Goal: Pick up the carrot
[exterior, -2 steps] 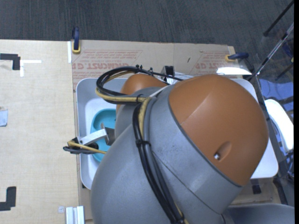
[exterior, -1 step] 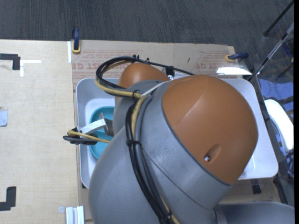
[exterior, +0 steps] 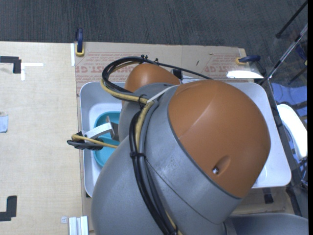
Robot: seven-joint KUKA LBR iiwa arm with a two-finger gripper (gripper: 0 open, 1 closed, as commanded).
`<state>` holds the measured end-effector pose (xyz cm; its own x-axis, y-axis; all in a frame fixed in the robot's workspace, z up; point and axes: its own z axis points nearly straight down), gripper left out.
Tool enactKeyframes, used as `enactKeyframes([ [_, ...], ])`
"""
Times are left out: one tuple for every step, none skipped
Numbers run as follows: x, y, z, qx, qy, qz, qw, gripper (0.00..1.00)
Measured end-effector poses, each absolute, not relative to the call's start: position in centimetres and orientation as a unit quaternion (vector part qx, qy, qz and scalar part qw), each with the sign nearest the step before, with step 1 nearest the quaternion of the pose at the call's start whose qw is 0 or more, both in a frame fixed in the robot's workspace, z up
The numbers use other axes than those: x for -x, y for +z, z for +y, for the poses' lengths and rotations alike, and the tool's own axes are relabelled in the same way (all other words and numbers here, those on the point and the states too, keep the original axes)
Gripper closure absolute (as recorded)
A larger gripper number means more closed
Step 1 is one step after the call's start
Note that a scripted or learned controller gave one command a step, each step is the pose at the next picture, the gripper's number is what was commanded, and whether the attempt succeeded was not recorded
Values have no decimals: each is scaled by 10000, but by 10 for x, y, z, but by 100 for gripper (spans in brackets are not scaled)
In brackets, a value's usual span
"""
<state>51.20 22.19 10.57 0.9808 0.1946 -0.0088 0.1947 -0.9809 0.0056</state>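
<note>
Colour rundown from our overhead cam

We've got the grey arm (exterior: 146, 180) with its big orange-brown caps, black and yellowish cables (exterior: 117, 77) looping off it, a white bin (exterior: 88, 111) holding something teal-blue (exterior: 105, 126), brown cardboard (exterior: 161, 58) with faded red lettering, a pale wood-toned bench (exterior: 36, 146), blue-and-yellow clamps (exterior: 79, 42), and dark grey carpet (exterior: 156, 11).

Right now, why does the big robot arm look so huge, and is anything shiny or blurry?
In the camera view, the arm sits close under the lens, so it looks huge and hides most of the white bin; its orange dome shows only soft sheen, no hard glare; a bright washed-out patch sits by the blue clamp; a blue thing in the bin lies partly in the arm's shadow; focus is fairly even.
</note>
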Motion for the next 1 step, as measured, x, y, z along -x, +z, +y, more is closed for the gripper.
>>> enactKeyframes([
  [-512,114,219,-9953,-64,968,47,100],
])
